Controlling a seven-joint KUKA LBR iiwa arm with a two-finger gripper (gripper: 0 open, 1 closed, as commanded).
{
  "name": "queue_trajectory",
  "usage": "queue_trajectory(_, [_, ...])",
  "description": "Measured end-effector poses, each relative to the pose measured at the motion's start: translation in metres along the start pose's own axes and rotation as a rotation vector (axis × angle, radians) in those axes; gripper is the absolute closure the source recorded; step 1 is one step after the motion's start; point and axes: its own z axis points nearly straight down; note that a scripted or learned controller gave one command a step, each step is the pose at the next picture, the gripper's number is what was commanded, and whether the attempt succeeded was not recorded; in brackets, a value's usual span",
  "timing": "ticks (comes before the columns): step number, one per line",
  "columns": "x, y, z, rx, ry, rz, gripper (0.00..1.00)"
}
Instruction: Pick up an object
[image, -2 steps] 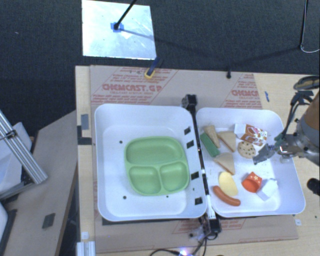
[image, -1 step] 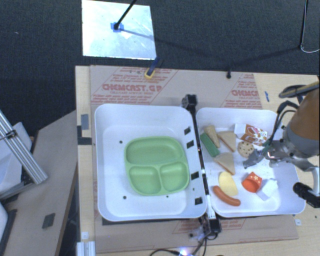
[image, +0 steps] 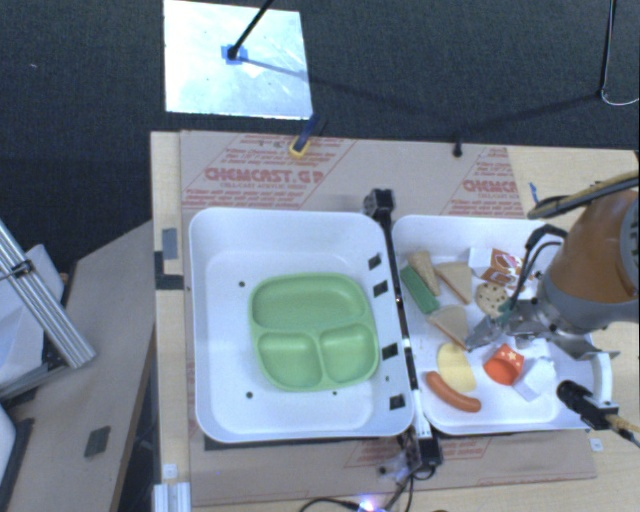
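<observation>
Beneath both bins, brown board reads "CHEMCAST GP".

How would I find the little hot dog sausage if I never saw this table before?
Look in the right-hand white bin, the one crowded with toy food beside the bin holding the green tray. Go to its near edge: the sausage lies just below a yellow piece. It is the only long, reddish-brown thing with rounded ends.
</observation>
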Motion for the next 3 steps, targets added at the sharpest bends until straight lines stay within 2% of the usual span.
queue_trajectory(1, [0.0,0.001,0.02,-0.004,-0.001,0.001,0.0])
queue_trajectory(2, [0.0,0.001,0.009,-0.008,-0.003,0.001,1.0])
queue_trajectory(3, [0.001,0.002,-0.055,-0.012,-0.005,-0.002,1.0])
